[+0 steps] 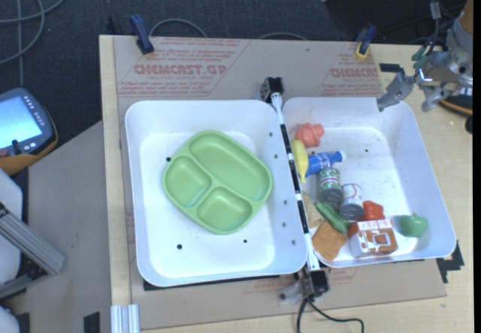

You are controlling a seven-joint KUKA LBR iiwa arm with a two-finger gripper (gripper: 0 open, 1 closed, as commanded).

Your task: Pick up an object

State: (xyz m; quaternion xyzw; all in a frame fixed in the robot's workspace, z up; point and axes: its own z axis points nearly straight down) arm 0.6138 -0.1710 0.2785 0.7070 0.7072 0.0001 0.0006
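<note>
The right bin [421, 151] holds a jumble along its left and near sides: an orange-pink toy [308, 132], a yellow banana [300, 158], a blue bottle [324, 161], a small can [329, 185], a red piece [373, 211], a green apple [412, 225], a red-and-white box [373, 238] and a brown piece [328, 241]. My gripper [406, 102] hangs above the bin's far right corner, well away from the pile. It is open, and nothing sits between its fingers [389, 93].
In the left bin [150, 234] lies a green divided plate [218, 181]. Blue clamps [140, 33] hold the cardboard base at the back. A black divider clip [273, 88] sits between the bins. The far right part of the right bin floor is bare.
</note>
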